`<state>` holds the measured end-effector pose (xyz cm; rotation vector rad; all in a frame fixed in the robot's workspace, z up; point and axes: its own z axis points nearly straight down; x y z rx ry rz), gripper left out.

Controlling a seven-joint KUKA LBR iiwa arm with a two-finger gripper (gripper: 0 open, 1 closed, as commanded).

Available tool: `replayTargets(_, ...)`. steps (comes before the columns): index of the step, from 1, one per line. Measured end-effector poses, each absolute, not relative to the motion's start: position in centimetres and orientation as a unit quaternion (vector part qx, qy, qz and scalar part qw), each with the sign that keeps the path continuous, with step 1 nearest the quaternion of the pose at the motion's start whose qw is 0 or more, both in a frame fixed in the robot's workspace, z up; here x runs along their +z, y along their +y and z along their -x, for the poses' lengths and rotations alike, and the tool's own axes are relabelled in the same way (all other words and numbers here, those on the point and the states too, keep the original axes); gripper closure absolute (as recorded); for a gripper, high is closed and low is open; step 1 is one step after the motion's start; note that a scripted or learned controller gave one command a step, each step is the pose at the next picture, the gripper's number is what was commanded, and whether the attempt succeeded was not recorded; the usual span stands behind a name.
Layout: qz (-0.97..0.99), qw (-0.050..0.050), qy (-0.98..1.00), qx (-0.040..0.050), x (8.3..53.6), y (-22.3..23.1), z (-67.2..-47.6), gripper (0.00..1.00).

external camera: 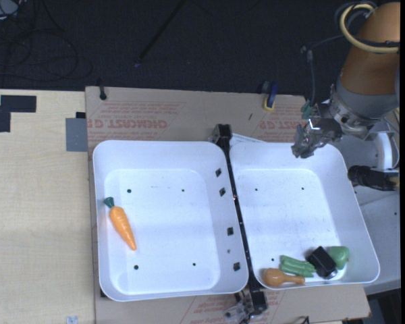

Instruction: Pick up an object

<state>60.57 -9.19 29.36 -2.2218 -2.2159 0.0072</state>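
Arm [371,52]: one, entering at the upper right of the camera view. Upper segment broad, showing orange, with a yellow cable loop at its top. Below it a grey wrist section [364,103], angled down and to the left. Thin dark cable arcs out from the wrist on the left side.

Gripper [302,150]: small, dark, mounted at the wrist's lower left end and pointing down and leftward. Positioned over the far right corner of the right bin [337,155], at its rim. Finger detail too small and dark to resolve. No object visible between the fingers.
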Motion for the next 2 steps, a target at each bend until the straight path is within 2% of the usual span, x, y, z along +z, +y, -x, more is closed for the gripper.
replayTargets(1, 0.705, -0.002, -0.709, -0.002, 37.8, -4.5, -62.1, 1.0)
replayTargets(2, 0.706, 0.002, -0.708, 0.0017, 29.5, -1.1, -64.4, 1.0)
